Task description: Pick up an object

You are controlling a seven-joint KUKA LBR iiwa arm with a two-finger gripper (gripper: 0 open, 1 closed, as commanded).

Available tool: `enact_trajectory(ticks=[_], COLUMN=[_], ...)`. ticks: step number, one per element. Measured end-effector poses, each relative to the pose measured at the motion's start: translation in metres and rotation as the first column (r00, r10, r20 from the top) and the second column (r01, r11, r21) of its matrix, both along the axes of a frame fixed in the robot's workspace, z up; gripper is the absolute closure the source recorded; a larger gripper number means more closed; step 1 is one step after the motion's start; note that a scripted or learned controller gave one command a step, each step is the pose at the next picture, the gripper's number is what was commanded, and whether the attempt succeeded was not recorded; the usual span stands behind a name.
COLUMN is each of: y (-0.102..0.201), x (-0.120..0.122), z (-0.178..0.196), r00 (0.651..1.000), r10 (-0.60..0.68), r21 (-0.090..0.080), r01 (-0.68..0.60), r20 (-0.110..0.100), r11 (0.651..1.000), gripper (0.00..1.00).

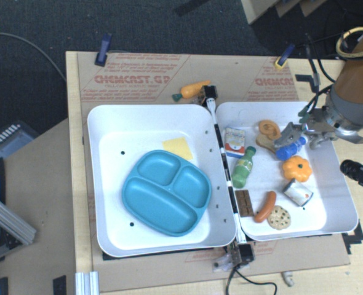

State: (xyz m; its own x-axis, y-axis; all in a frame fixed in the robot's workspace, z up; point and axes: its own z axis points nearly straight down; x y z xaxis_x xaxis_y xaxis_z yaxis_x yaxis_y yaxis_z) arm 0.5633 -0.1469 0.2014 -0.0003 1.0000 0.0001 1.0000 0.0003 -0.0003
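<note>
My gripper (303, 135) hangs over the upper right part of the right bin (333, 216), reaching in from the right. A blue object (291, 149) lies right under it, partly hidden by the gripper. Just below that sits an orange pumpkin-like toy (296, 168). A tan pretzel-like piece (267, 129) lies to the gripper's left. Whether the gripper touches the blue object cannot be made out.
The right bin also has a small carton (234, 141), a green bottle (243, 166), a brown bar (243, 203), a sausage (266, 206), a cookie (279, 217) and a silver can (298, 193). The left bin (101, 128) holds a blue divided plate (166, 191) and a yellow slice (179, 147).
</note>
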Motion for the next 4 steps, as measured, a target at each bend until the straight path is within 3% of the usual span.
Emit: enact_trajectory(ticks=[1,2,3,4], y=[-0.02,-0.036,-0.07,-0.073], x=[0.049,0.036,0.056,0.007], z=[-0.099,-0.115,-0.117,-0.117], r00=[1.0,1.0,1.0,1.0], r10=[0.001,-0.002,0.002,0.003], r21=[-0.008,-0.004,0.006,0.008], r01=[-0.001,0.002,-0.002,-0.003], r20=[0.018,0.005,-0.001,-0.001], r11=[1.0,1.0,1.0,1.0], gripper=[0.0,0.0,0.0,0.0])
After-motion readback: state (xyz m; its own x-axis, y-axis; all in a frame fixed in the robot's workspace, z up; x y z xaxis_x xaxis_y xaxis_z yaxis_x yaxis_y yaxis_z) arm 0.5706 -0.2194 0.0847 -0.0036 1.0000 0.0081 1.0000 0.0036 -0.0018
